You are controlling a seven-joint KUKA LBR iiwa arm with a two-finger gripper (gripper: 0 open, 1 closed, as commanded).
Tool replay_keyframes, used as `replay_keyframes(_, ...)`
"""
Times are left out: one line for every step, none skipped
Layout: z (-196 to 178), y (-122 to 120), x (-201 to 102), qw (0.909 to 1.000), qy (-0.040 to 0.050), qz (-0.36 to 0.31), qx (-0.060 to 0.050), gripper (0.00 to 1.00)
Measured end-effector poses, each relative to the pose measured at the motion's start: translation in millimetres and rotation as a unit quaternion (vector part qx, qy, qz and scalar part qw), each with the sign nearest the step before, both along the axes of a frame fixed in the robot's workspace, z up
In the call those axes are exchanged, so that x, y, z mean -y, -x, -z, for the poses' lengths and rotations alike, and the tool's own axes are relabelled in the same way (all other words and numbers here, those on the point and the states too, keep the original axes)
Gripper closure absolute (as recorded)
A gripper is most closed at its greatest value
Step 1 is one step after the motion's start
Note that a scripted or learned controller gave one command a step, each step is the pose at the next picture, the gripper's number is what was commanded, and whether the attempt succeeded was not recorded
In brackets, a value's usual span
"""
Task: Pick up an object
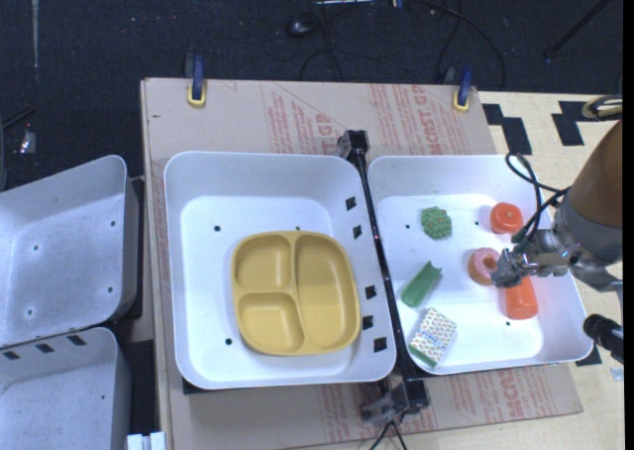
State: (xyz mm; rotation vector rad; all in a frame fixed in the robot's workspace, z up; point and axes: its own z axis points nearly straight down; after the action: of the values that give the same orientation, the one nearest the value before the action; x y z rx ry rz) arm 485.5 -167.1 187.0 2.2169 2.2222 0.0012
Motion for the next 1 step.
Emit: replay_keyframes(-62.2,-2.3,-2.2,1.0000,0.0003,0.000,0.001,1.00)
